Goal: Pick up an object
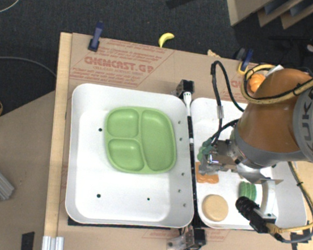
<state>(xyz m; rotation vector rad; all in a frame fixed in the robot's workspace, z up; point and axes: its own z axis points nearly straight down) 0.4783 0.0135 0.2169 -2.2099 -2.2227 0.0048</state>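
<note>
Here, a slanted overhead view of two white bins on a bench, read from the gripper outward.

Gripper: the gripper (211,159) is low in the right bin (288,209), close to that bin's left wall, beneath the bulky orange wrist band (272,117).
Grip state: I cannot tell how wide it is open or whether it has hold of anything; the wrist covers most of it.
Nearest object: an orange piece (206,178) lies flat on the bin floor, just near of the gripper and possibly touching it. This looks like the likely target.
Orange piece, long axis: it appears to run left to right across the bin. It is too small and too covered to say which end leads.
Other objects in right bin: a green item (247,191) to the right of the orange piece, with its long axis running near to far; a round tan disc (215,207) in the near left corner, with no clear long axis.
Left bin: the left bin (79,191) carries a pale green divided plate (140,140), well apart from the gripper.
Progress: by my reading, the reach into the bin is done. No object shows lifted off the floor, so the grasp and lift remain.
</note>
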